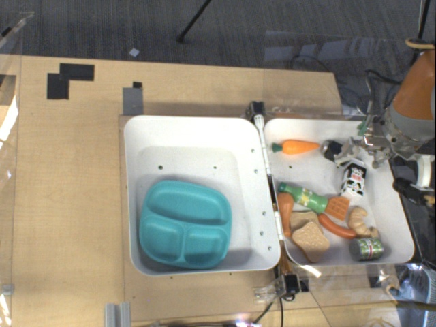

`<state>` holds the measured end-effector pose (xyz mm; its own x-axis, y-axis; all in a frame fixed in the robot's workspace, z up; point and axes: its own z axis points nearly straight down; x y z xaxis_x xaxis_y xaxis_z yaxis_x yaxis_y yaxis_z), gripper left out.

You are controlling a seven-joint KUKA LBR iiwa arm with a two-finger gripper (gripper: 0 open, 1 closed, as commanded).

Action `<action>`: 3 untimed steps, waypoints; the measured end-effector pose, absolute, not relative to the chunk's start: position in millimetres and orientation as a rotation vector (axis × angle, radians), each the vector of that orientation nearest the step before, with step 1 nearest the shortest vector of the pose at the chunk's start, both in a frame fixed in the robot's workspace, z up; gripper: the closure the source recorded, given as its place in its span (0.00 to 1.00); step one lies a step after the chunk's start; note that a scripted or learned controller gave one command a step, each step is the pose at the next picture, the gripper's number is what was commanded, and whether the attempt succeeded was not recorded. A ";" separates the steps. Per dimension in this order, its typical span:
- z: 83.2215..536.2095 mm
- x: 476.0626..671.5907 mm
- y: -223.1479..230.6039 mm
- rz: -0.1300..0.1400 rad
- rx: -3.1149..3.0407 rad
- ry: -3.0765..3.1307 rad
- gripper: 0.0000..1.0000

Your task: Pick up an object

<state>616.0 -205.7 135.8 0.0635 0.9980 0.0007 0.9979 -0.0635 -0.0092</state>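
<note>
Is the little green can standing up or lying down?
Lying down. The green can rests on its side near the front corner of the right bin, with one round end facing sideways.

arm (415, 97) cropped at right edge, pincer (364, 148) tips unclear

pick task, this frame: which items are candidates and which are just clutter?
Candidates, right bin: carrot, green bottle, bread slice, can, small white carton nearest the gripper.

Clutter: teal divided plate in left bin; black squares on the bench.
</note>
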 end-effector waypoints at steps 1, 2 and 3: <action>98.8 618.6 -195.3 -0.010 -2.696 -1.620 0.00; 109.5 620.0 -193.9 -0.010 -2.689 -1.633 1.00; 155.4 604.9 -120.0 -0.005 -2.790 -1.438 1.00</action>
<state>604.9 -120.0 155.4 0.5803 0.8144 0.0042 0.8144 -0.5803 -0.0004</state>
